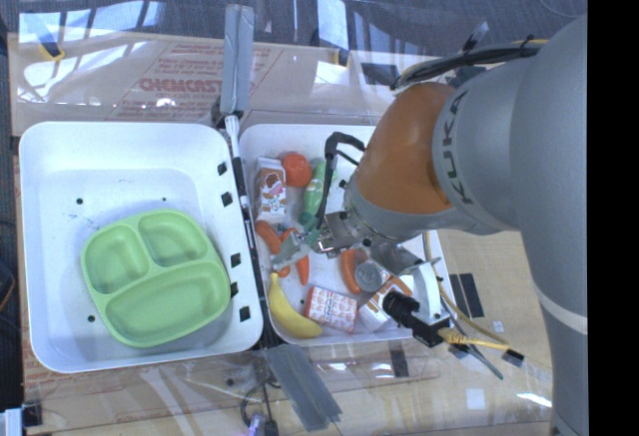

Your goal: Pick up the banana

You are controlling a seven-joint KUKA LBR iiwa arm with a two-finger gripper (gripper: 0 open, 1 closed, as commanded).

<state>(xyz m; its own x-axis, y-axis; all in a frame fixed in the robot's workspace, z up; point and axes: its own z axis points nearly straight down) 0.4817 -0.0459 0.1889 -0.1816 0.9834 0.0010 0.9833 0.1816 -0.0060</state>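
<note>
The banana lies at the lower left of the right bin. The end effector hovers above it; grip state I cannot tell. Best descend straight, avoiding the carton.

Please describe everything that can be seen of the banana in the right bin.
The banana is yellow, curved and unpeeled, and it looks whole. It lies flat on the floor of the right bin, in the near left corner, along the left wall. Its lower end lies against a small red and white carton. The gripper is above it, apart from it.
</note>
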